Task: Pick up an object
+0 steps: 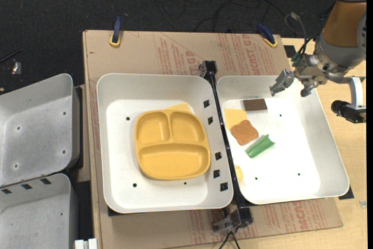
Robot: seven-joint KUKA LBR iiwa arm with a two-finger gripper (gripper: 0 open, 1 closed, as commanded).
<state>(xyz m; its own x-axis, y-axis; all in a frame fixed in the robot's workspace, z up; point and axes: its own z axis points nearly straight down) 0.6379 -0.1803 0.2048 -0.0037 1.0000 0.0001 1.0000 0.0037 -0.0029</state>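
Note:
My gripper (293,85) hangs over the far right part of the right bin (326,151), its two fingers spread open with nothing between them. In that bin lie a dark brown flat block (254,105), a yellow flat piece (233,117), a tan toast-like piece (244,132) and a green stick (259,146). The brown block sits just left of and below the gripper, apart from it. A small yellow bit (238,172) lies by the bin's left wall.
The left bin (113,125) holds a yellow divided tray (172,144). A black divider (217,125) runs between the bins. White metal panels (35,119) lie at the far left. Clamps (116,32) hold the cardboard base at the back.

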